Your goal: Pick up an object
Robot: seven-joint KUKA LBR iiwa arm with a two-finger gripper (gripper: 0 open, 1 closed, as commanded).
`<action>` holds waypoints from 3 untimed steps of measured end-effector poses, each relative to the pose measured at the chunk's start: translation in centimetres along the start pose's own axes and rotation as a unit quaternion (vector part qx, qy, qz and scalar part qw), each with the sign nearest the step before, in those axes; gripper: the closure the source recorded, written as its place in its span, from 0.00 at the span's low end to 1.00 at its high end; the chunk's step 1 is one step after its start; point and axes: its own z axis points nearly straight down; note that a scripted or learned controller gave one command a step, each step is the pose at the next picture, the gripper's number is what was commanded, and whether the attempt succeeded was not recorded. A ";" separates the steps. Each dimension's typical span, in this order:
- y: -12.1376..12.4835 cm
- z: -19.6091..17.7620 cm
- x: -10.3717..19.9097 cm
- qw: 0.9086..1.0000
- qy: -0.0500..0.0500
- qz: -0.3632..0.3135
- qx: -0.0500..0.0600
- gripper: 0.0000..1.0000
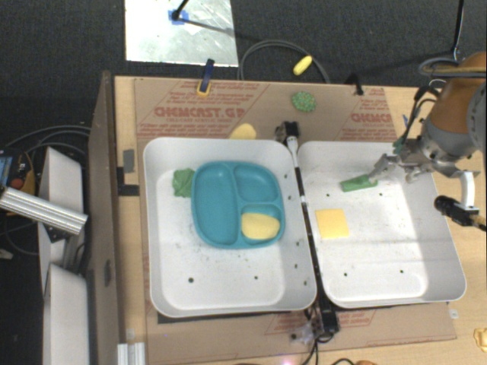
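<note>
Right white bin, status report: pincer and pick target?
Pincer low in right white bin, at flat green piece. Grip unconfirmed. Yellow square lies apart.

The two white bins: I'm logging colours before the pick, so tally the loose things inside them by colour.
Green: 2, the leafy piece by the tray in the left bin, and the flat strip in the right bin.
Yellow: 2, the lump on the tray, and the square.
Blue: 1, the tray.
Total: 5
</note>
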 end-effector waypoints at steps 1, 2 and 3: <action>3.0 2.8 4.9 1.000 0.001 -0.004 0.000 0.00; -2.3 2.8 6.1 1.000 0.002 0.000 0.004 0.00; -6.3 2.8 2.2 1.000 0.001 0.002 0.004 0.00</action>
